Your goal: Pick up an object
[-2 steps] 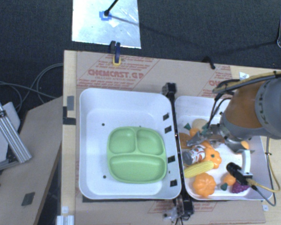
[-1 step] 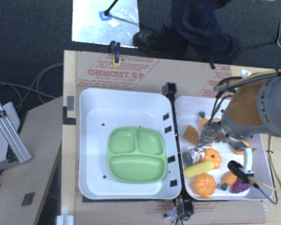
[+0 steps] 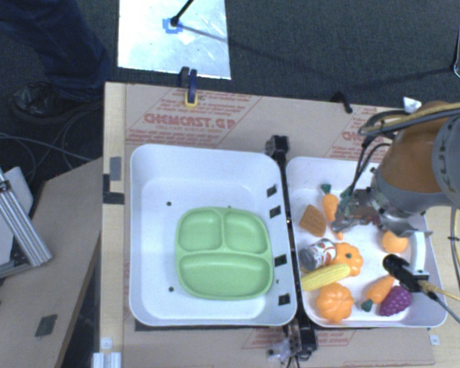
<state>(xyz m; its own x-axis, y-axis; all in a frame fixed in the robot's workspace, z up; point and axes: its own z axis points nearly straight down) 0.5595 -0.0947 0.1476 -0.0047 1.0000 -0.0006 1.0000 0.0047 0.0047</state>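
At the near edge of the right-hand shallow white bin (image 3: 431, 317) lay a small orange plastic pumpkin (image 3: 335, 301), a bunch of purple toy grapes (image 3: 395, 300) to its right, and an orange toy carrot (image 3: 378, 289) between them. Just beyond, a yellow toy corn cob (image 3: 323, 277) rested against a second orange pumpkin-shaped toy (image 3: 347, 259) and a small silver can (image 3: 316, 254). Farther in sat a tan biscuit-like wedge (image 3: 313, 220) and a small orange fruit (image 3: 394, 242). The gripper (image 3: 347, 216) hung low over the middle of this bin, close above the toys; how its fingers stood could not be told. Judged from this, the arm was at the reaching step, nothing lifted yet. The next move called for settling on one toy and closing cleanly. In the left-hand white bin (image 3: 148, 213) lay a pale green divided plastic plate (image 3: 225, 252).
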